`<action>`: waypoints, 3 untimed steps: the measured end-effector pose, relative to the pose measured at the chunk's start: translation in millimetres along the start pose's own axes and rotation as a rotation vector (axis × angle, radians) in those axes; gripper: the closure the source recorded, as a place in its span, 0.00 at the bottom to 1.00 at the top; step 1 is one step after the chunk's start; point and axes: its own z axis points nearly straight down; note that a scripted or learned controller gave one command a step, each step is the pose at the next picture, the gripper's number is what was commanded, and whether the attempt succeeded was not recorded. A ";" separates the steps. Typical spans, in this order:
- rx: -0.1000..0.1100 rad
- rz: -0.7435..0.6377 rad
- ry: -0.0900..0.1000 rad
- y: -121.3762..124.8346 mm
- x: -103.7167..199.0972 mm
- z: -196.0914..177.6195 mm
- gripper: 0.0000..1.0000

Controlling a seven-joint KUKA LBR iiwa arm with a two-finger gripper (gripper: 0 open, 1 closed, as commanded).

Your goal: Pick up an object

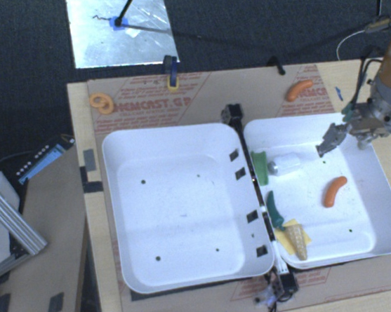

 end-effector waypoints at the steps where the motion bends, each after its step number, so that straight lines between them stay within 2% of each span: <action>1: -0.011 -0.010 0.001 51.3 75.2 -78.5 0.00; 2: -0.005 -0.005 0.000 48.9 70.5 -85.0 1.00; 3: -0.020 -0.003 -0.002 19.3 69.2 -288.1 1.00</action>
